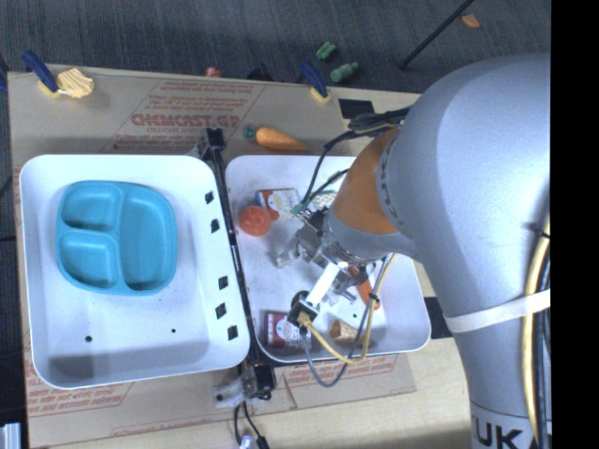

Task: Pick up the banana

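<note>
The grey arm with its orange band reaches from the right over the right bin (412,330) and covers a big part of it. The gripper (298,247) hangs low above the middle of this bin, close to an orange-red round fruit (254,219) and a small carton (279,200) which lie near the bin's far left corner. Whether the gripper is open or closed, and whether it has hold of anything, cannot be told from this slanted view. The banana cannot be picked out with certainty. A dark red packet (280,329) lies at the near edge of the right bin. The left bin (56,344) carries a blue divided plate (117,236). A carrot (277,138) lies on the cardboard just behind the right bin.
</note>
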Robot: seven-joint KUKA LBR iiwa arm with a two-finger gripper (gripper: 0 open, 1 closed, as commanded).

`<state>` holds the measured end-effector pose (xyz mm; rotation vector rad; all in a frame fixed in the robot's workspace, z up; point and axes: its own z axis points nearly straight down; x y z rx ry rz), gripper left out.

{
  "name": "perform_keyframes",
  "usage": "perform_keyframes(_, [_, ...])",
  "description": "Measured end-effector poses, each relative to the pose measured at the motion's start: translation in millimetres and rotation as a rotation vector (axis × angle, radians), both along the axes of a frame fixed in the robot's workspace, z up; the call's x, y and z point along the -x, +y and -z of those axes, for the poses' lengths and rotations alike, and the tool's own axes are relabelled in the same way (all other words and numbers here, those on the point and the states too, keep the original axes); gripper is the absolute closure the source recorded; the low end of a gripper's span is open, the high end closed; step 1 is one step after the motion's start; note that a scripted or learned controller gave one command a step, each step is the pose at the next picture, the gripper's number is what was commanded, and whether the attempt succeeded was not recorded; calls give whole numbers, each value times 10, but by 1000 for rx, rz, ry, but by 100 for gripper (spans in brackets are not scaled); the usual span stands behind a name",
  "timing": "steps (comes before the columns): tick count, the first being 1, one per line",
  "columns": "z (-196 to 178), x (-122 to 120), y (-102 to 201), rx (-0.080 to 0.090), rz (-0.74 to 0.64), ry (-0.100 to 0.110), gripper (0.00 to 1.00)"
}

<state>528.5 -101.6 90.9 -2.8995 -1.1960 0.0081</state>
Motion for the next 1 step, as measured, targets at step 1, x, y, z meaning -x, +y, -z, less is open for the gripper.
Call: perform_keyframes(1, [-1007, 31, 200, 0, -208, -3, 0])
